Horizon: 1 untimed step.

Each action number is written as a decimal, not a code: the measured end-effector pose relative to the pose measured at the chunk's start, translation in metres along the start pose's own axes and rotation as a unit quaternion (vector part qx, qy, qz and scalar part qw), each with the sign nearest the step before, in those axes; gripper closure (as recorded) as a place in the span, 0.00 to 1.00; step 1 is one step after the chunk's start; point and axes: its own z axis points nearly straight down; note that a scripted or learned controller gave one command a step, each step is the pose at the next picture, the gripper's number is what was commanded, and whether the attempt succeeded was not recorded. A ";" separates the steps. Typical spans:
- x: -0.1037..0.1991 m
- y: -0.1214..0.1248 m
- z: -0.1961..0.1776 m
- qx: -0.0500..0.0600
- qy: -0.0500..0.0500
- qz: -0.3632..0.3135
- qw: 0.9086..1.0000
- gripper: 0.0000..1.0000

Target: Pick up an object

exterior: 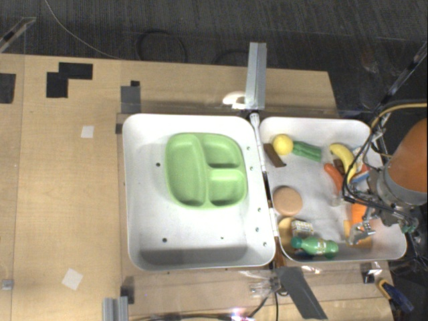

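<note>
Holding green tray (204, 169), left bin (144, 199), right bin (314, 179) cluttered

Glossy green plastic tray (204, 169), matt wooden bench (60, 179)

Right bin (314, 122) crowded; open floor mid-bin. Left bin (144, 199): green tray (204, 169) central, margins free.

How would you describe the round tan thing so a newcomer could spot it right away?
Look in the right white bin, along its left side. Below the yellow ball lies the tan disc: flat, plain and round, unlike the green bottle below it.
</note>
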 end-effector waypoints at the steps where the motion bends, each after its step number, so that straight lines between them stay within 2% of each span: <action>1: -0.005 0.001 -0.014 0.003 -0.007 -0.005 1.000 1.00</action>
